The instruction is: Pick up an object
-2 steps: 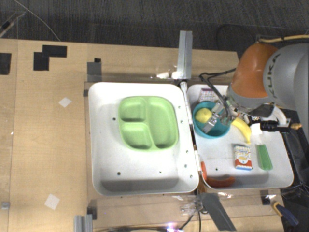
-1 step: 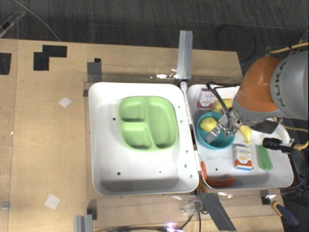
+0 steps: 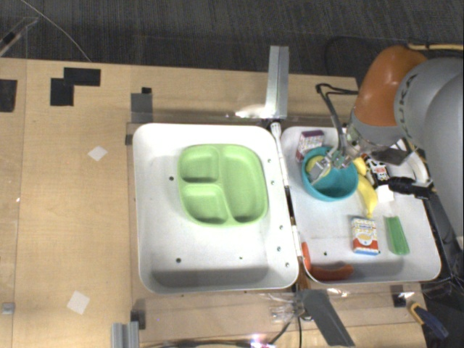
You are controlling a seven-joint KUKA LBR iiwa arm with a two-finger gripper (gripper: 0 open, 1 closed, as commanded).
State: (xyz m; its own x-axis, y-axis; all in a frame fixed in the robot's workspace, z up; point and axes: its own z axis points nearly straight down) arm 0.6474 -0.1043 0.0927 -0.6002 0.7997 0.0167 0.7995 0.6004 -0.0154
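While the arm (image 3: 406, 93) reached in from the right, its pincer (image 3: 335, 161) sat low over the teal bowl (image 3: 333, 181) in the right bin (image 3: 420, 267), right at the bowl's near rim. Whether those fingers were spread or clenched, I could not tell; they were too small and blurred against the clutter. Something yellow (image 3: 316, 167) lay in the bowl just beside the tips, looking like the target, though nothing showed clearly between the fingers.

Around it things were crowded: a banana (image 3: 366, 191) leaned against the bowl's right side, a purple box (image 3: 310, 139) sat just behind, a small carton (image 3: 365, 236) and a green stick (image 3: 396, 235) lay nearer the front, and a red piece (image 3: 330, 270) rested at the bin's front edge. The left bin (image 3: 156, 216) held a green tray (image 3: 220, 183).

The risk here, as I judged it: the fingers could catch the bowl's rim instead, tipping or dragging the bowl, or close on air if the yellow thing rolled aside.
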